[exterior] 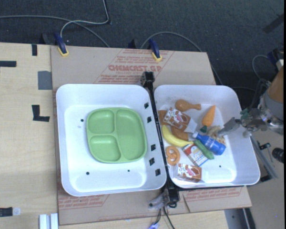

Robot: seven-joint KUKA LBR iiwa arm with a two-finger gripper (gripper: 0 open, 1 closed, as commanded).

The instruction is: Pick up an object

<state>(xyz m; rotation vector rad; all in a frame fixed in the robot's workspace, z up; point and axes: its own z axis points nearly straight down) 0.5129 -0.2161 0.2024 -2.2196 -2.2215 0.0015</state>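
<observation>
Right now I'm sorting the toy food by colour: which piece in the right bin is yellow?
The banana, a curved yellow piece lying left of centre in the right bin. The carrot is orange, the bottle blue.

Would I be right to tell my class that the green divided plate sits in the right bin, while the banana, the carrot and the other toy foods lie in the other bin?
Not quite. The camera view shows the green divided plate in the left bin, not the right. The banana, the carrot and the other toy foods lie in the right bin.
</observation>
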